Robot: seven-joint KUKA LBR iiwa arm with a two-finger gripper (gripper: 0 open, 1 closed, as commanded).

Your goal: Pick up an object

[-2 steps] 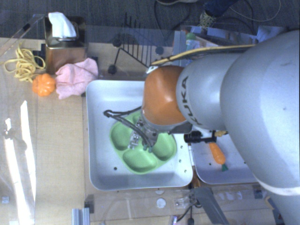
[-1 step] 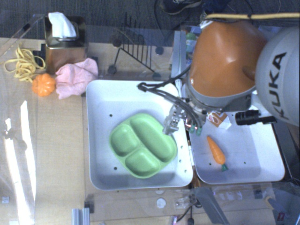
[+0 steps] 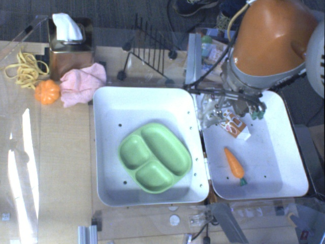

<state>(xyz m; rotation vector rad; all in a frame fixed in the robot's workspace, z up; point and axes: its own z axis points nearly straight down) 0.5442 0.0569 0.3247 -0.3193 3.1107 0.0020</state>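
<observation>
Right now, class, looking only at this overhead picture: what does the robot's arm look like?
The arm is a large rounded orange dome above a grey metallic ring, with a yellowish cable arching over its top. Thin dark cables trail left from the wrist. The gripper below is small, grey and cluttered.

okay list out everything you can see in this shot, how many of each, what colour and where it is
Bins: two, white, side by side on the bench.
Divided plate: one, green, in the left bin.
Carrot: one, orange with a green tip, in the right bin.
Small packet: one, red and white, upper part of the right bin, under the gripper.
Cloth: one, pink, beyond the left bin.
Small pumpkin: one, orange, left of the cloth.
Cord: one, yellow, far left.
Tissue box: one, brown, white tissue on top.
Wire rack: one, black, behind the bins.
Arm: one, grey and orange, from the right.
Gripper: one, over the right bin.
</observation>
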